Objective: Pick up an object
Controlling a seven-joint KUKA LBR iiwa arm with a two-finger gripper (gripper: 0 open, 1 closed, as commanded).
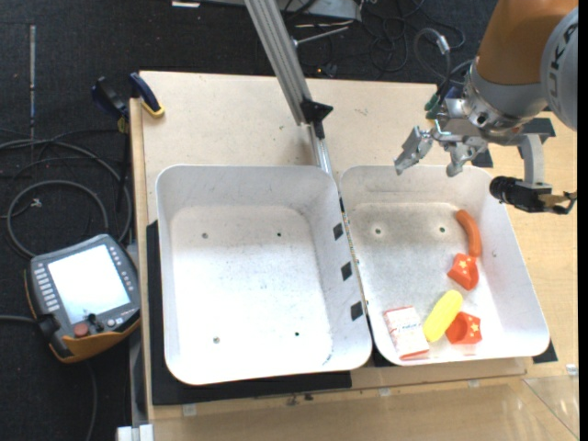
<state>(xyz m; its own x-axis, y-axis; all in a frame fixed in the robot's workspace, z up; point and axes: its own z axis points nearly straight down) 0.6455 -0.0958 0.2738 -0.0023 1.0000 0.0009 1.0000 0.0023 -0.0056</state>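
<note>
The wooden bench [239, 122] carries two shallow white bins. On the dark floor to its left lies a teach pendant [83, 292] amid black cables. The left bin [175, 246] sits beside the right bin [524, 288], which holds five items near its front right: a white and red packet [405, 331], a yellow object [442, 314], a red piece [466, 329], a second red piece [464, 270] and an orange carrot-shaped item [470, 231]. Farther back, the gripper [432, 157] hangs above the right bin's far rim, fingers spread apart, clamped on nothing. An aluminium strut [280, 49] slants across the bench's rear.
</note>
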